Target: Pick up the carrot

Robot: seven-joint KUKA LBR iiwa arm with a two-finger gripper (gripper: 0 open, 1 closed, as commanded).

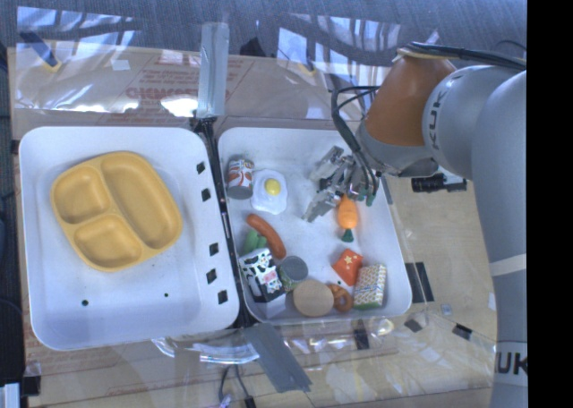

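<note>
Right now the claw [333,184] hangs low in the right bin [389,245], and I cannot tell how it is set. Just beside it, touching or nearly so, lies the carrot [347,216], on the bin floor. Nearby sit a fried egg [270,190], a sausage [267,233] and a small can [238,175]. Over in the left bin [54,308] rests a yellow tray [115,209].

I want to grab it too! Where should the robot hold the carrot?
Probably around the carrot's fat orange middle, coming straight down from above. It lies flat in the right bin, green tip pointing at the near wall, so the hand should squeeze across its width.
</note>
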